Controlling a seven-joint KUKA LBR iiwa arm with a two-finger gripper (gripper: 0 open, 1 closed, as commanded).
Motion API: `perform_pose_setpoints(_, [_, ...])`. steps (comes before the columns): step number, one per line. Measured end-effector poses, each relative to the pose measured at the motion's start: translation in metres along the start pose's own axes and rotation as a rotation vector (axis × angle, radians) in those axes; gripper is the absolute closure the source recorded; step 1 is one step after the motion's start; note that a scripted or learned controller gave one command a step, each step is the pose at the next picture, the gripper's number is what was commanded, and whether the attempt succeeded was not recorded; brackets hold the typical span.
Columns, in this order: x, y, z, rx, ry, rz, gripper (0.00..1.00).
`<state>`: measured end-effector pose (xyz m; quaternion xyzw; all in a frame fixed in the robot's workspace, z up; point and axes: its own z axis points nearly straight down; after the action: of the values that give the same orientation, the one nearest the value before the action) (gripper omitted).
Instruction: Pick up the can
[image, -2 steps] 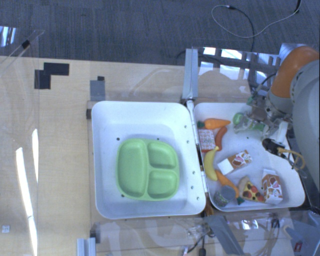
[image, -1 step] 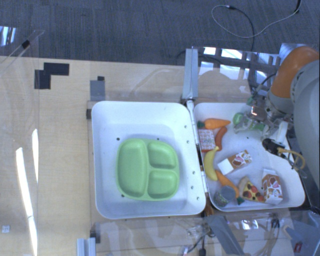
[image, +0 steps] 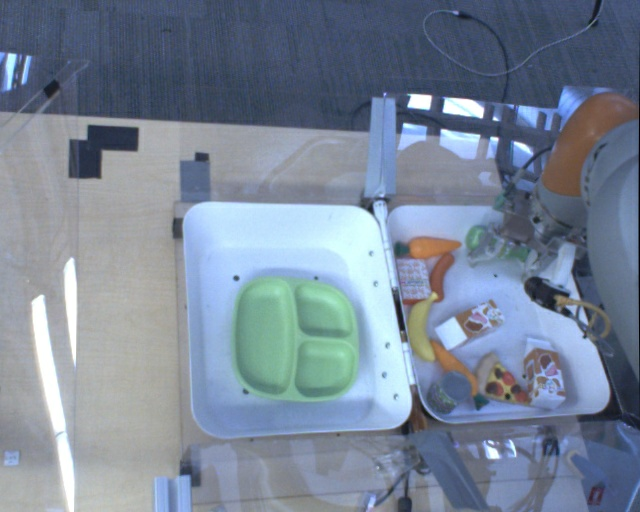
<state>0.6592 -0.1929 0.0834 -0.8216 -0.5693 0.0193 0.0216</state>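
Over at three o'clock the arm (image: 605, 170) leans into the right bin (image: 590, 400), its end effector (image: 520, 232) low by the bin's top edge; I can't tell how its fingers are set. Just beside it, at its nine o'clock, lies what looks like the green can (image: 480, 241). A green divided plate (image: 296, 338) sits in the left bin (image: 215, 250).

Red-and-white labelled can (image: 412, 277), lying against the right bin's left wall, beside a banana
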Motion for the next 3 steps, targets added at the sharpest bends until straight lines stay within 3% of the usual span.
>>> perform_pose_setpoints(3, [0.0000,0.0000,0.0002,0.000,0.000,0.000,0.00])
